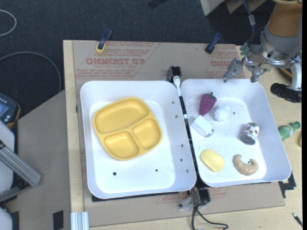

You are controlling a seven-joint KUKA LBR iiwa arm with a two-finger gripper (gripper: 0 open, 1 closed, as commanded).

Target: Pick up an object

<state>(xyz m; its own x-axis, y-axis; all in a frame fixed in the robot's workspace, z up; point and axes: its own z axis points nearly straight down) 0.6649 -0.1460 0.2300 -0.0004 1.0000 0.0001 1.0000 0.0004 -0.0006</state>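
Observation:
My gripper point(243, 71) hangs above the far edge of the right bin point(268, 104), its two fingers spread apart with nothing between them. In that bin lie a purple grape bunch point(207, 103), a white ball-like object point(222, 113), a white block point(202, 125), a small grey and white patterned can point(249, 132), a yellow lemon-shaped piece point(212, 160) and a tan croissant point(246, 165). The grape bunch is the nearest of them to the gripper, down and to its left.
The left bin point(91, 128) holds a yellow divided plate point(127, 127). A green object point(289, 130) lies on the bench outside the right bin's right rim. Clamps point(102, 41) sit on the cardboard behind the bins.

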